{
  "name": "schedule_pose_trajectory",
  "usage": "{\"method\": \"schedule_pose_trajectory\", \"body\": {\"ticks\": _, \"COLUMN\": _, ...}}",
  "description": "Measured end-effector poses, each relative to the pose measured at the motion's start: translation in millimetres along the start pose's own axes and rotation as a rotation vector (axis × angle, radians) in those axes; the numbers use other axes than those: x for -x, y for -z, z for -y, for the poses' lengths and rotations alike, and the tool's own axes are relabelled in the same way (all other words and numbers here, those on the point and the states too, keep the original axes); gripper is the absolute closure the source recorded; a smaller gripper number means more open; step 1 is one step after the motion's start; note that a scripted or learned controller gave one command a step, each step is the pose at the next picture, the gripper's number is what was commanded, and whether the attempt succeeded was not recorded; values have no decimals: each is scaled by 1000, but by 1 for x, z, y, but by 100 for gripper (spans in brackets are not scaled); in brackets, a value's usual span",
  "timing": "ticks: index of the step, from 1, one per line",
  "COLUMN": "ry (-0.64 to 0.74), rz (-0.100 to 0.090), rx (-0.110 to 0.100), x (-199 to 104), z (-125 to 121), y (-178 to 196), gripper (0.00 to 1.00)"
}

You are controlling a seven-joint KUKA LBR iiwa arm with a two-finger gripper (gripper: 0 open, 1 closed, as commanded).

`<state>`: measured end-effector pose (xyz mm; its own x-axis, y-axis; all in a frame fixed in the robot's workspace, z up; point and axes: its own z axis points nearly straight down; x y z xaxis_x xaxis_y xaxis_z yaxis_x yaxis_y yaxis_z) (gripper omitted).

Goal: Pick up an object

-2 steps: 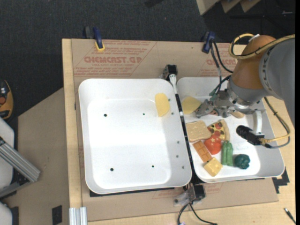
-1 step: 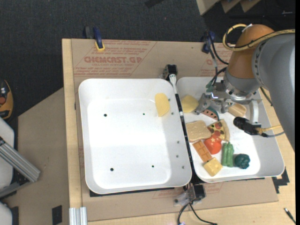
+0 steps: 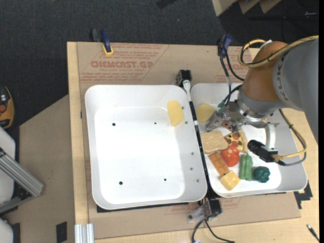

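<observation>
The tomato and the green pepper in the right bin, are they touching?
Cannot tell. In the camera view the tomato and green pepper sit edge to edge, with no plain gap or contact.

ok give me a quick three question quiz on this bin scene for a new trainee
1. True or false: the pale yellow piece in the left bin lies near that bin's upper right corner.
2. Which bin is the gripper over? A) left B) right
3. Fill in: the green items sit to the ____ of the red tomato-like piece in the picture.

Key: 1 true; 2 B, the right bin; 3 right.
</observation>
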<state>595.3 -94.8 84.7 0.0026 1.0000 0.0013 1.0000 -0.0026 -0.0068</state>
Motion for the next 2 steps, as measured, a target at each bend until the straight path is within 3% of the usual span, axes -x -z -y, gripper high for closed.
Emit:
{"method": "schedule_pose_trajectory", "body": {"ticks": 1, "ry": 1, "rz": 1, "rx": 7, "x": 0, "z": -3, "y": 11, "gripper": 100}}
{"method": "schedule_pose_trajectory", "body": {"ticks": 2, "ry": -2, "rz": -1, "rx": 0, "x": 10, "z": 74, "y": 25, "gripper": 100}}
